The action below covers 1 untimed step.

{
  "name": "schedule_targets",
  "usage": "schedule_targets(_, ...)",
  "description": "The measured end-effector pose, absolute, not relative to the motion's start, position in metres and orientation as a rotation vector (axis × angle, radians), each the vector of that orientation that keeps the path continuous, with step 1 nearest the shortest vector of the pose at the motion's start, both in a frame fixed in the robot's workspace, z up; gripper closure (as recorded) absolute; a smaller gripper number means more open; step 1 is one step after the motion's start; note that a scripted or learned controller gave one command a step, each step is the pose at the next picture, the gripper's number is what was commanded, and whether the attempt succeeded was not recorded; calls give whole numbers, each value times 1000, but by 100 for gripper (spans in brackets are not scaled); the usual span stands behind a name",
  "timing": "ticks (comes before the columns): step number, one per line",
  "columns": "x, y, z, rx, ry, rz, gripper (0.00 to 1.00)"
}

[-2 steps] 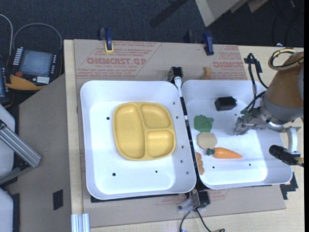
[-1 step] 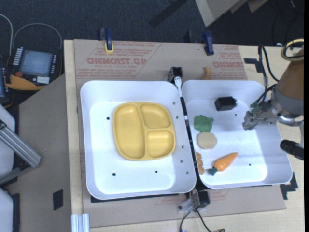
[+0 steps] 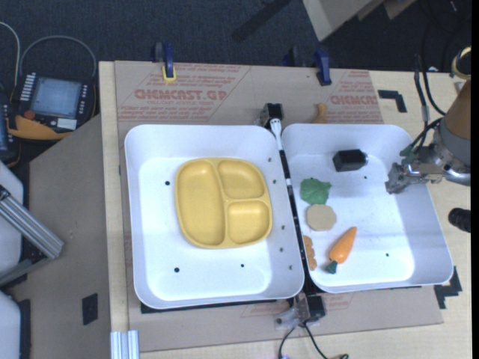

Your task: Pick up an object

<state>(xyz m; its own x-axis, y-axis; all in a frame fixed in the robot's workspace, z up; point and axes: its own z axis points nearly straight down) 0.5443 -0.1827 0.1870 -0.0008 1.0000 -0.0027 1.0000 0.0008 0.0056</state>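
The right bin [image 3: 419, 230] holds a black block [image 3: 349, 159] near its back, a green leafy piece [image 3: 315, 191], a tan round cookie [image 3: 321, 218] and an orange carrot [image 3: 341, 247] toward the front. A small orange-brown piece [image 3: 309, 252] lies by the bin's left wall. My gripper [image 3: 400, 179] hangs at the bin's right side, to the right of the black block and apart from every object. Nothing shows between its fingers.
The left bin [image 3: 150, 223] carries a yellow three-compartment plate [image 3: 223, 201]. Blue clamps [image 3: 168, 60] hold the cardboard bench at the back. A handheld controller [image 3: 54, 99] sits off the bench at the far left. Cables hang at the right edge.
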Motion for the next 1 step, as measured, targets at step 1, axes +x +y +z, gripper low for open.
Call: schedule_targets(1, 546, -183, 227, 2215, 2218, 4, 100)
